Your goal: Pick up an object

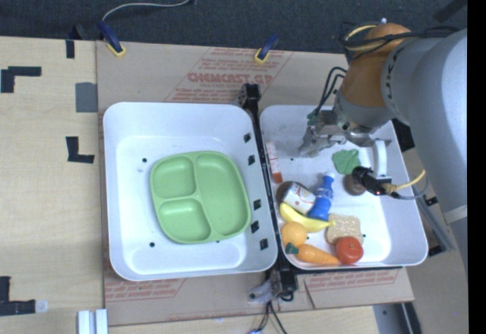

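1. The bench carries two white bins side by side; the left bin [121, 173] holds a green tray [200, 196] with three compartments, lying flat near its middle, likely as a place to drop what is picked.
2. The right bin [402, 237] holds the pickable things, crowded toward its front edge: a banana [300, 217], a blue bottle [323, 198], a can [296, 194], a cracker [343, 226], a carrot [317, 254] and a tomato [349, 249].
3. A green piece [348, 161] and a dark round piece [357, 182] lie nearer the bin's right wall.
4. The gripper [313, 141] hangs low over the bare back-left part of the right bin, well apart from the front pile.
5. Its fingers look slightly spread, with nothing between them.
6. I judge the pick not yet made; the nearest candidates are the bottle and the green piece.
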Robot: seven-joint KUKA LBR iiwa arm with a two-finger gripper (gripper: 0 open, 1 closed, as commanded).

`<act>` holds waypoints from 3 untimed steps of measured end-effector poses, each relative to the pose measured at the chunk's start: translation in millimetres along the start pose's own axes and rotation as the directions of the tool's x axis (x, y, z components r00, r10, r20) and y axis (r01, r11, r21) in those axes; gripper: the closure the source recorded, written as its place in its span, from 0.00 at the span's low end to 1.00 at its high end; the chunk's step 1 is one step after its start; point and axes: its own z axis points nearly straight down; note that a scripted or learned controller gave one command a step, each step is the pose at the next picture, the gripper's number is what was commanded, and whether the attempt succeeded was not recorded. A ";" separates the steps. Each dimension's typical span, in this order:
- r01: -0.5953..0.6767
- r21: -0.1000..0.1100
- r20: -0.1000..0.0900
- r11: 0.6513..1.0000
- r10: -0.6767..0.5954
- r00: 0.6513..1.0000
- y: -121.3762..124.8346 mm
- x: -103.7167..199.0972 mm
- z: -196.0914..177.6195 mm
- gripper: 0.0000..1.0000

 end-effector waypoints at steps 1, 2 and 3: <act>0.000 0.000 0.000 1.000 0.000 1.000 -0.2 0.0 0.3 0.00; -0.002 0.007 0.001 1.000 0.002 1.000 8.4 -56.8 -68.4 0.00; -0.002 0.004 0.000 1.000 0.002 1.000 -15.8 -80.1 6.5 0.00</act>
